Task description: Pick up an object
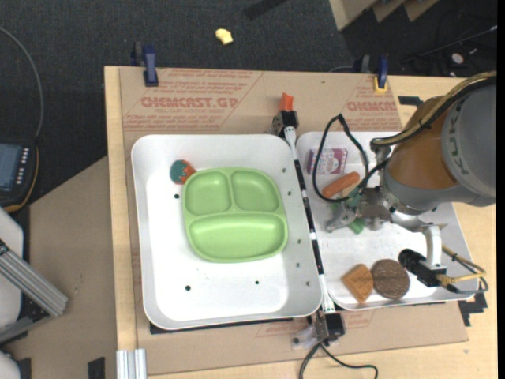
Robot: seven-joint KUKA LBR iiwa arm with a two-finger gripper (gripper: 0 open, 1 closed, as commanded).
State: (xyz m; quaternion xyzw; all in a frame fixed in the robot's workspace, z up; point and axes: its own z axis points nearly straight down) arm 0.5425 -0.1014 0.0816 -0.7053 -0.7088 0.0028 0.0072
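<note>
Where the end effector [347,215] dips, a sausage [341,185] lies just above

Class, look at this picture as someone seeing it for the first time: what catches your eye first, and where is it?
The green divided plate stands out in the middle of the left bin, with a small red and teal object at its upper left corner. At the right, the grey and orange arm reaches over the right bin, its gripper beside a sausage.

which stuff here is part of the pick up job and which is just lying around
Job:
end effector, low in the right bin
toy hot dog
brown cookie
orange cracker
pink-labelled packet

Lying about:
green divided plate
small red-and-green ball
yellow scrap on the floor
</note>
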